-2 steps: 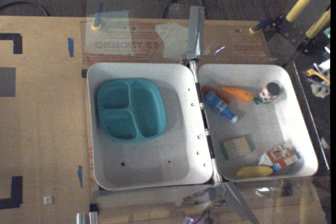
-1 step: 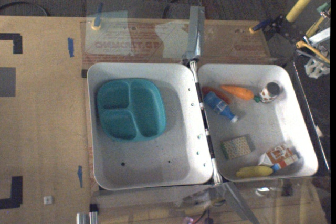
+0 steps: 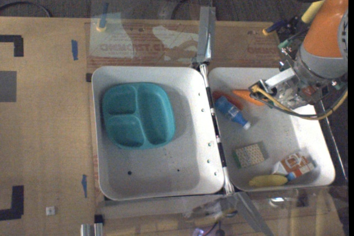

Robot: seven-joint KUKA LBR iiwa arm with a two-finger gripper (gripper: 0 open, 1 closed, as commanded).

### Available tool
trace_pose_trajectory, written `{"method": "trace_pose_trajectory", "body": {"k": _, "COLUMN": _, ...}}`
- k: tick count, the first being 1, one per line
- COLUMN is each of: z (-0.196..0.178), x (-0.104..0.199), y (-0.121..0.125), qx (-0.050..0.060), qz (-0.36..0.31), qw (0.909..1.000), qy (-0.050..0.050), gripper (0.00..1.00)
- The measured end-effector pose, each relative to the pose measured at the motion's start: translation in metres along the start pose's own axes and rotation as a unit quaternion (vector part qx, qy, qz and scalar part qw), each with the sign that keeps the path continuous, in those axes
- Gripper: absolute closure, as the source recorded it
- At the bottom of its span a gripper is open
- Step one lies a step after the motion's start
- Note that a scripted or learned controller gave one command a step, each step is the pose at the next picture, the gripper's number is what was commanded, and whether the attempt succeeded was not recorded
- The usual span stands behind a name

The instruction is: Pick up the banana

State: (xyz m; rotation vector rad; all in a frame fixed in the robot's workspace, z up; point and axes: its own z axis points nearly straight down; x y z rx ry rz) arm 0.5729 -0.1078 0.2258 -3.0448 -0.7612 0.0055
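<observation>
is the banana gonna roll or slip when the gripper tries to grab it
The banana looks smooth and glossy, so it may slip between hard fingers. Its curve probably makes it pivot rather than roll. It lies close to the right bin's front wall, beside the small carton, so approach room seems tight.

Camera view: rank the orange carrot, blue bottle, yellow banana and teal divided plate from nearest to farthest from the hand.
1. Orange carrot, right bin's upper part, just left of the hand.
2. Blue bottle, by the divider.
3. Yellow banana, right bin's near edge.
4. Teal divided plate, left bin.
</observation>
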Motion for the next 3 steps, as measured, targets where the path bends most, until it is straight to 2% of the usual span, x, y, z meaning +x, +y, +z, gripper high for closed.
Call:
{"method": "trace_pose_trajectory", "body": {"k": 1, "z": 0.114, "x": 0.045, "y": 0.035, "qx": 0.000, "qz": 0.141, "qw": 0.9900, "qy": 0.000, "gripper": 1.00}}
{"method": "trace_pose_trajectory", "body": {"k": 2, "z": 0.013, "x": 0.022, "y": 0.063, "qx": -0.001, "qz": 0.051, "qw": 0.9987, "qy": 0.001, "gripper": 1.00}}
{"method": "trace_pose_trajectory", "body": {"k": 3, "z": 0.119, "x": 0.044, "y": 0.083, "qx": -0.001, "qz": 0.131, "qw": 0.9914, "qy": 0.001, "gripper": 1.00}}
